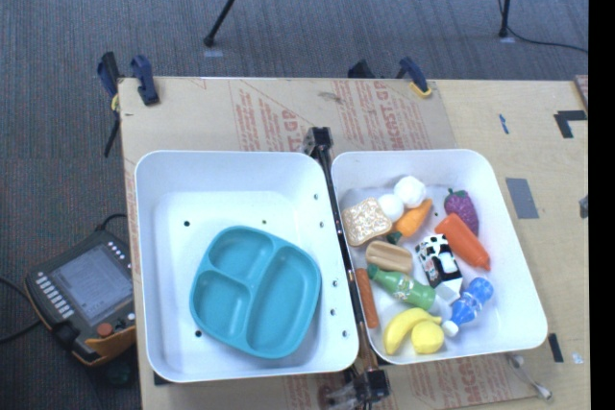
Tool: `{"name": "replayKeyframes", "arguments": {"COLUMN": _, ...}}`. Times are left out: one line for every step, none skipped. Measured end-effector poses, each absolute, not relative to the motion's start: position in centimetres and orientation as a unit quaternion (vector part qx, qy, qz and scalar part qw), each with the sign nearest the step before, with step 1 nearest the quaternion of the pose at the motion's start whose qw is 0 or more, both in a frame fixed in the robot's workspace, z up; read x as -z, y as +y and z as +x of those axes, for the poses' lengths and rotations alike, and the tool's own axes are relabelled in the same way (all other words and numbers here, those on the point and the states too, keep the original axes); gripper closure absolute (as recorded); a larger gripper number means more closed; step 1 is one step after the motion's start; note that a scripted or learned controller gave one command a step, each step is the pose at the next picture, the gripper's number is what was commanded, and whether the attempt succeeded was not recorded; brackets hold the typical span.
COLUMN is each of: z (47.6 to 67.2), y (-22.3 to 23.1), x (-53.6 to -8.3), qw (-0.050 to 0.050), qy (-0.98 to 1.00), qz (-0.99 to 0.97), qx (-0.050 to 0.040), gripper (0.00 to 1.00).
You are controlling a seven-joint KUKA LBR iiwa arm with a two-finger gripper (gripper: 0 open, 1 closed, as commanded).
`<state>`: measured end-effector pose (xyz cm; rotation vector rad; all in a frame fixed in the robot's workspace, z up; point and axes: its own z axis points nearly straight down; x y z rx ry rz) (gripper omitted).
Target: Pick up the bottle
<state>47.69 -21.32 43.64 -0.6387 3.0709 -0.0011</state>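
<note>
A green bottle [403, 285] lies on its side in the right bin [509, 235], its neck pointing left toward the bin's inner wall. A hot dog bun [388, 255] lies just above it, and a yellow banana [405, 325] just below. A blue and white bottle-shaped toy [469, 301] lies to its right, near the bin's lower right corner.
The right bin also holds a cracker [366, 220], white balls [409, 191], carrots [462, 241], a purple fruit [461, 206], a black-and-white carton [436, 259] and a sausage [366, 298]. A teal divided plate [256, 291] lies in the left bin [159, 197]. A control pendant [85, 297] sits on the floor at left.
</note>
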Motion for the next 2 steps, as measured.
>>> {"name": "replayKeyframes", "arguments": {"z": 48.7, "y": -21.3, "x": -46.2, "qw": 0.003, "qy": 0.926, "qz": -0.376, "qx": 0.0006, "gripper": 1.0}}
{"name": "replayKeyframes", "arguments": {"z": 48.8, "y": -21.3, "x": -50.8, "qw": 0.003, "qy": 0.865, "qz": -0.503, "qx": 0.0011, "gripper": 1.0}}
